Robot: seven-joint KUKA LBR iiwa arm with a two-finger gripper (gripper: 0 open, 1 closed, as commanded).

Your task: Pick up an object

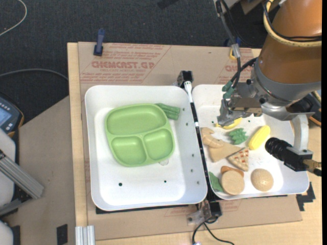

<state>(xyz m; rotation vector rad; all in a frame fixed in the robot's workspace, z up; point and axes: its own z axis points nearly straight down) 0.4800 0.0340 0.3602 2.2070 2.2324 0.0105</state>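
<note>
Two shallow white bins side by side on the counter [127, 60], a brown sheet printed with red lettering. In the left bin [97, 152]: a light green divided tray [139, 134] with three compartments, lying flat, and a darker green piece [170, 110] touching the tray's upper right corner. In the right bin [207, 93]: a scatter of toy food. Near the bin's left wall, pale tan pieces [213, 139]; just right of them a small green leafy piece [237, 135]; beside that a yellow lemon-like piece [259, 137], tilted. Lower down, a pizza slice [239, 158], a round tan patty with a brown rim [232, 182] and a pale round bun-like piece [262, 179], these two near the bin's front edge and a little apart from each other. A green scrap [214, 181] tucked against the patty's left side.

Reaching in from the right, the grey arm with its orange band [299, 11], the tool [228, 120] lowered into the upper part of the right bin. At the tool's tip, a yellow object [231, 122], curved, seen right under the fingers and close above the bin floor. Cannot tell whether pinched or merely beneath; finger state hidden by the tool body from this angle.

A black cylindrical part [284, 152] jutting over the right bin's right side. A blue clamp [99, 41] at the counter's far left edge
</note>
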